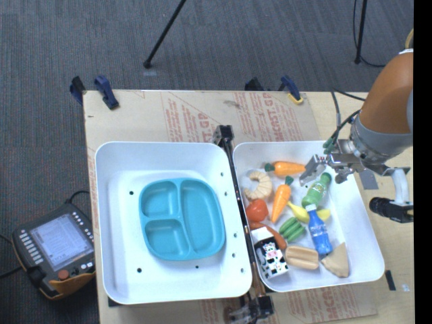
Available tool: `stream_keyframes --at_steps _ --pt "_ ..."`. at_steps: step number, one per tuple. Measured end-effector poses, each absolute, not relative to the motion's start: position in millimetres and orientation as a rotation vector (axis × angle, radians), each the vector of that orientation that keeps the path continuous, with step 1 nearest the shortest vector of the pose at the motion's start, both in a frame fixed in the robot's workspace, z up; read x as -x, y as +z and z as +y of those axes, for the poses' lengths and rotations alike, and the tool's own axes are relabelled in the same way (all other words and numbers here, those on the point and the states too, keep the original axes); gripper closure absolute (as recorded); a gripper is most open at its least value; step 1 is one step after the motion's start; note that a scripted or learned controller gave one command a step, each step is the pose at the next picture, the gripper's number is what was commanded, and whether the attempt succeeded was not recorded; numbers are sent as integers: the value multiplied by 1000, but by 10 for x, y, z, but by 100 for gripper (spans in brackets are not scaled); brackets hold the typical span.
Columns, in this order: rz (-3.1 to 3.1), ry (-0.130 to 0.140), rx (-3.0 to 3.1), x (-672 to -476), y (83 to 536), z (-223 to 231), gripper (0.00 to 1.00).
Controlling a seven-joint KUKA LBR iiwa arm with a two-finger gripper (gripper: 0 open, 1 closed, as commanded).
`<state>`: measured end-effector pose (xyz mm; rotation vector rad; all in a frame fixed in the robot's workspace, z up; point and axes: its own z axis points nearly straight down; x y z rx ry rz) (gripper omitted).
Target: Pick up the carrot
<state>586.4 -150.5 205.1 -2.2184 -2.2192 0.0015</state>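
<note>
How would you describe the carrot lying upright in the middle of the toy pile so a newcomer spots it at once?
Start at the right-hand white bin, the one crowded with toy food. In the middle of its pile lies the carrot, orange, green end up toward the far wall. A second carrot lies sideways above it; this one runs lengthwise between the tomato and the green bottle.

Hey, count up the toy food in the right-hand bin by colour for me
Orange: 2, carrot, carrot
Red: 1, tomato
Green: 2, bottle, pepper
Yellow: 1, banana
Blue: 1, bottle
Tan: 3, croissant, hot dog, wedge
Total: 10
</note>
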Motion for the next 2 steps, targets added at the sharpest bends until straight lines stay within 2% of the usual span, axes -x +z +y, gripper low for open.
stream_keyframes --at_steps 1,2 --pt "-2176 4 2257 -6322 861 -976 0" --pt "-2178 0 2258 -6339 983 -979 100"
